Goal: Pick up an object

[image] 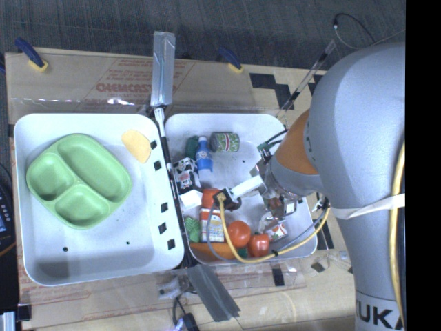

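Note:
My gripper [278, 207] hangs low over the right side of the right bin [178, 125], under the grey wrist and orange band. Just below it lies a small red and white item [276, 230]. To its left are a red tomato [239, 233], a smaller red fruit [260, 244], an orange-capped bottle [211, 221] and an orange carrot-like piece [212, 252]. Further back in the same bin are a green can [224, 142], a blue bottle [203, 154], a dark green bottle [191, 147] and a black and white item [184, 174].
The left bin [83, 262] holds a green divided plate [78, 179] and a yellow piece [136, 145] near its back right corner. A raised divider [165, 185] runs between the bins. The big grey arm covers the bench's right side.

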You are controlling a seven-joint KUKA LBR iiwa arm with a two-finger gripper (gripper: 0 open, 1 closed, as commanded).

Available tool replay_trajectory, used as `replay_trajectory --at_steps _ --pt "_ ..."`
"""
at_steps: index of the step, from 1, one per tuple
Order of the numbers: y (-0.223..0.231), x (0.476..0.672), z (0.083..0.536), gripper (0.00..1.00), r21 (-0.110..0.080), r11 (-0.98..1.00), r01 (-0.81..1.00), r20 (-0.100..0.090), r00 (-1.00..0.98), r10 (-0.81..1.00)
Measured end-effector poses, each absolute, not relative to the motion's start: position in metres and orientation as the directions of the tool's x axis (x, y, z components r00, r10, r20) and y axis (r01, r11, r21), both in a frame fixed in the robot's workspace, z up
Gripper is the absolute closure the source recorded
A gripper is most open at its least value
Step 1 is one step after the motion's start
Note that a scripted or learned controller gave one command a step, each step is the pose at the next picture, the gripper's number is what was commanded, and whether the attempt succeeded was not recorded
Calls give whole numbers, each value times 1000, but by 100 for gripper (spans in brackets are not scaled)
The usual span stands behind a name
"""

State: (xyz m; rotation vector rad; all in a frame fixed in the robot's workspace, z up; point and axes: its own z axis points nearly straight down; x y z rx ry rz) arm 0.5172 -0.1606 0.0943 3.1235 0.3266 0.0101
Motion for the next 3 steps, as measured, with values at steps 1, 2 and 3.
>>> replay_trajectory --at_steps 1,2,3 --pt "-82 478 192 0 -1 -978 210 1 978 210" --pt "-75 485 191 0 -1 -979 206 -2 979 206" --pt "-113 481 95 0 6 -966 257 12 966 257"
